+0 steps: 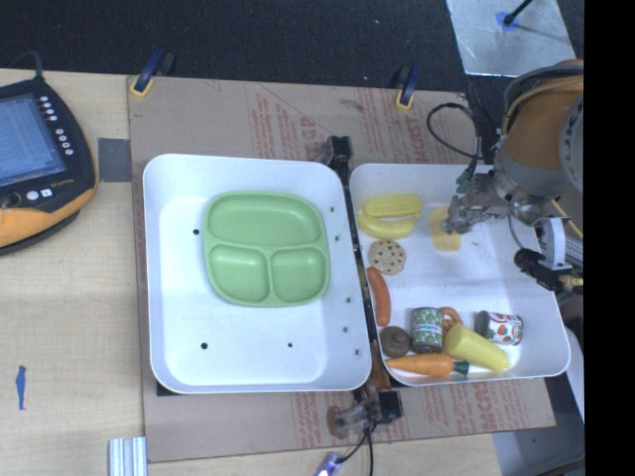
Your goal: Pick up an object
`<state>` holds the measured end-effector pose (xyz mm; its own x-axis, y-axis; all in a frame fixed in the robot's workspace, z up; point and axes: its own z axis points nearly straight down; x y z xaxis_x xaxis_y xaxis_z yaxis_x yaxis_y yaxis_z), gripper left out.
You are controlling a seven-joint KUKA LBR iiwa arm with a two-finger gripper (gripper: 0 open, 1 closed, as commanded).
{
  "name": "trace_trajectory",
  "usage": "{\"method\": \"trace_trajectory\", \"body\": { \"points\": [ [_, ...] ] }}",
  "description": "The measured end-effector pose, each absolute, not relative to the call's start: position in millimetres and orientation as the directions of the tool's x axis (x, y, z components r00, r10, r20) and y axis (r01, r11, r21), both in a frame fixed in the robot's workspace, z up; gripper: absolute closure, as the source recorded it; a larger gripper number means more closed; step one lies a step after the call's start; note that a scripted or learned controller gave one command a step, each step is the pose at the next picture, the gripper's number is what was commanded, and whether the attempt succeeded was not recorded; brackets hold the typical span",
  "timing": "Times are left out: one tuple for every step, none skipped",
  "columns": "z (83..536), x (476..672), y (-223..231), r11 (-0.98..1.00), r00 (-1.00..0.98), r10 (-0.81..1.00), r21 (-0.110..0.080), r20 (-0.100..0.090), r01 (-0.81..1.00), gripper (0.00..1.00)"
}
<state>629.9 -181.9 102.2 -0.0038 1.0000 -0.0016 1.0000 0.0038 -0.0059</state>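
The right bin (516, 286) holds several toy foods. A yellow bun-like piece (390, 216) lies at its far left, with a round cookie (387, 257) and an orange sausage (378, 296) below it. Along the near wall are a small green can (427, 328), a brown disc (396, 341), a carrot (427, 367), a yellow piece (478, 349) and a red-and-white can (502, 327). My gripper (458, 216) reaches in from the right and sits low over a small yellow block (444, 232), partly covering it. I cannot tell whether it touches the block.
The left bin (179, 345) holds a green divided plate (266, 248). A teach pendant (30, 162) lies on the bench at far left. Black cables loop above the right bin near the arm (541, 137).
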Motion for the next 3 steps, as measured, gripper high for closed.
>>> {"method": "trace_trajectory", "body": {
  "points": [
    [92, 609.1, -176, 0.003, -0.003, 1.000, -0.004, -0.001, 1.000, 1.00],
    [202, 564.6, -116, 0.005, -0.005, 1.000, -0.002, 0.000, 1.000, 1.00],
    [202, 564.2, -117, 0.004, -0.004, 1.000, -0.003, 0.000, 1.000, 0.00]
  ]
}}
